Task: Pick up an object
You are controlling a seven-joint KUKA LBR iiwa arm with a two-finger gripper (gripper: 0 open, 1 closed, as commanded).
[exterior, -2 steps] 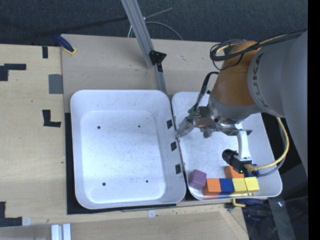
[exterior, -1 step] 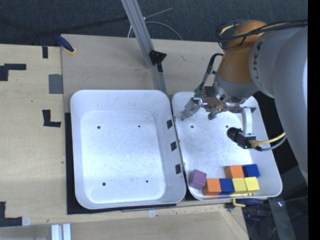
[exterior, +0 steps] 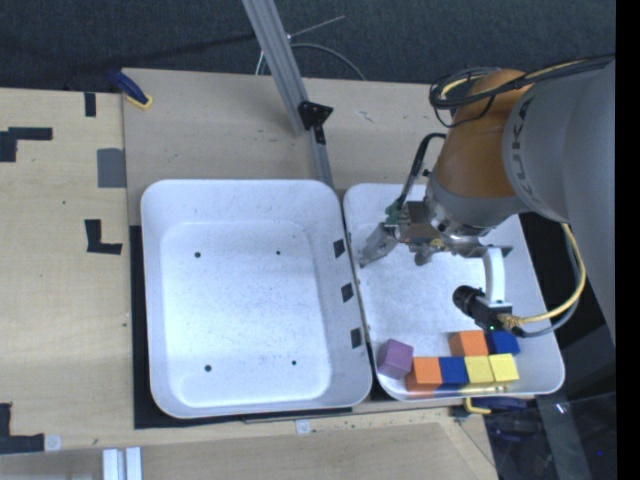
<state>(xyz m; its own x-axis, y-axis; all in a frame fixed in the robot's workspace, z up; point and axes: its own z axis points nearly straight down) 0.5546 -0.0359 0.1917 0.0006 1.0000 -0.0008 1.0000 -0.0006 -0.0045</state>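
Blocks [exterior: 462,364] cluster well below the gripper [exterior: 398,243], whose finger state cannot be told, above the right bin [exterior: 400,288] on the bench [exterior: 200,138].

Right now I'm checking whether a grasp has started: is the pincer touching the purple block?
Apart. The camera view shows the pincer in the upper part of the right bin, with bare white floor between it and the purple block at the near edge.
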